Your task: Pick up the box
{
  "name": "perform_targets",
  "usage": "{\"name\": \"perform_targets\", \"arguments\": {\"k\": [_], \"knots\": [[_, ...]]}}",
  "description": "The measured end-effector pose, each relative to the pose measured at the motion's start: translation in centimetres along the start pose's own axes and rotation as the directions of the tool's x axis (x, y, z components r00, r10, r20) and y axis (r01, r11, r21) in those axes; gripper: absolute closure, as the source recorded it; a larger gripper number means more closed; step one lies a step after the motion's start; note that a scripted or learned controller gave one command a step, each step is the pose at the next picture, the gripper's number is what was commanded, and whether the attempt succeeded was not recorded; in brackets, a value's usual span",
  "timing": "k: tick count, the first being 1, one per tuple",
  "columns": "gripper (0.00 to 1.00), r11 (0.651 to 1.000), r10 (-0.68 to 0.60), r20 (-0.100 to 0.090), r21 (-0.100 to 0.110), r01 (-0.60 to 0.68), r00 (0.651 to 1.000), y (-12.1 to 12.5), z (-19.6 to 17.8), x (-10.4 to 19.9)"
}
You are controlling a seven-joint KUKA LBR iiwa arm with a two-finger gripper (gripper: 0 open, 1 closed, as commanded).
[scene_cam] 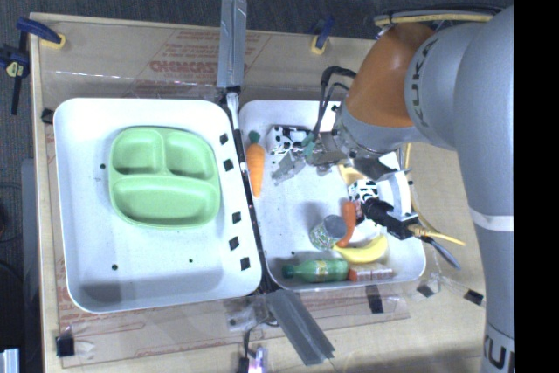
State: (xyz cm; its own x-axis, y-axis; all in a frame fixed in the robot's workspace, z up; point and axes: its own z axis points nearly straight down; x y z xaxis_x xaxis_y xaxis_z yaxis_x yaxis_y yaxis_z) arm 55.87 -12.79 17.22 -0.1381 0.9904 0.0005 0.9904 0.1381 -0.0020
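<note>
Black-and-white patterned box (284, 138), taken here as the task's thing. Lies on the floor of the right bin (288, 223), close to that bin's far edge and near its far-left corner. Rests flat, not lifted.

Pincer (293, 160), on the grey arm (419, 100) with its orange band. Hangs low inside the right bin, just beside the box on its near side, possibly touching it. Released or clenched: cannot tell from this slant. Nothing seen grasped.

Carrot (254, 169). Lies along the left wall of the right bin, just beside the box and the pincer.

Green bottle (316, 270) and banana (367, 251). Crowd the near edge of the right bin together with other small items, well apart from the box.

Green divided tray (163, 176). Sits in the middle of the left bin (65, 214).

Worktop (131, 57). Carries both bins side by side.

Progress, as a judgement. Approach apparently made, with the pincer down at the box. Grasp not confirmed and lift not yet done. Left to do: a firm closure on the box, then a lift free of the bin floor, with the carrot close enough to be nudged or caught by mistake.
</note>
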Motion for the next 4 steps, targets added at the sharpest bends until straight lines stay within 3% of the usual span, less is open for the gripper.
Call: {"name": "perform_targets", "arguments": {"k": [1, 2, 3, 4], "knots": [[0.00, 0.999, 0.035, 0.000, -0.003, -0.035, 0.999, -8.4, 8.1, -1.2], [0.00, 0.949, 0.315, -0.001, 0.001, -0.315, 0.949, -0.5, 8.1, -0.2], [0.00, 0.949, 0.315, -0.001, 0.002, -0.315, 0.949, -0.5, 8.1, -0.2], [0.00, 0.967, 0.253, 0.000, 0.026, -0.253, 0.967, 9.0, 8.0, -2.6]]}}
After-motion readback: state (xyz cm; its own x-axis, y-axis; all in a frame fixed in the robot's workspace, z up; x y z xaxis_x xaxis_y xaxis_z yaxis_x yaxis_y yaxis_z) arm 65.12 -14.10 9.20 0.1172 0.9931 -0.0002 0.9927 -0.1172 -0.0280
